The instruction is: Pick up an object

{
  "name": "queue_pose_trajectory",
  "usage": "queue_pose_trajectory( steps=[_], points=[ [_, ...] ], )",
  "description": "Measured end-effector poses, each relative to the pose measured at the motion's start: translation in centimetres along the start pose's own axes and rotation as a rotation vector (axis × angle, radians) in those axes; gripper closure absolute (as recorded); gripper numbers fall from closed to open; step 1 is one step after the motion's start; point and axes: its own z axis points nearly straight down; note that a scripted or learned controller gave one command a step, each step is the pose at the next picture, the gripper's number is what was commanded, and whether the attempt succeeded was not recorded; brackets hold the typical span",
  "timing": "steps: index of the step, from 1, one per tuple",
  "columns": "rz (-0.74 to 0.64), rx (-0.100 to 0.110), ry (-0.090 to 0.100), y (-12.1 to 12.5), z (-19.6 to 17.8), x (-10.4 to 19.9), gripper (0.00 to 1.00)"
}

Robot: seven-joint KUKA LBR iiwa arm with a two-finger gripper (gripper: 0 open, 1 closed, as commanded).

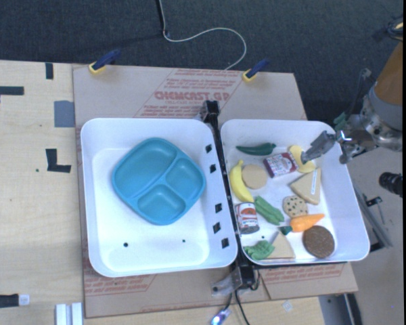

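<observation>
Objects for picking are crowded into the right bin [348, 202], right of centre in the frame: a green pepper [256, 149] at the top, a small red-labelled packet [280, 164], a banana [239, 183], a round biscuit [254, 177], a wedge of cheese [307, 187], a carrot [306, 223], a brown disc [319, 241] and a small can [247, 217]. The left bin [95, 202] is occupied by a blue divided plate [158, 180]. The gripper [319, 146] is seen over the upper right corner of the right bin, beside a yellow piece [297, 154]. Whether its jaws are closed cannot be told, and nothing is seen between them.
</observation>
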Motion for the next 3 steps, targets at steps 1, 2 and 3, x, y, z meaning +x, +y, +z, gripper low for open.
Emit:
queue_pose_trajectory(
  steps=[1,2,3],
  points=[
    [-0.001,-0.002,0.001,-4.6,-4.1,2.5,0.00],
    [-0.002,0.003,0.001,-4.4,-4.7,2.4,1.00],
    [-0.003,0.006,0.002,-5.6,0.9,7.5,1.00]
  ],
)
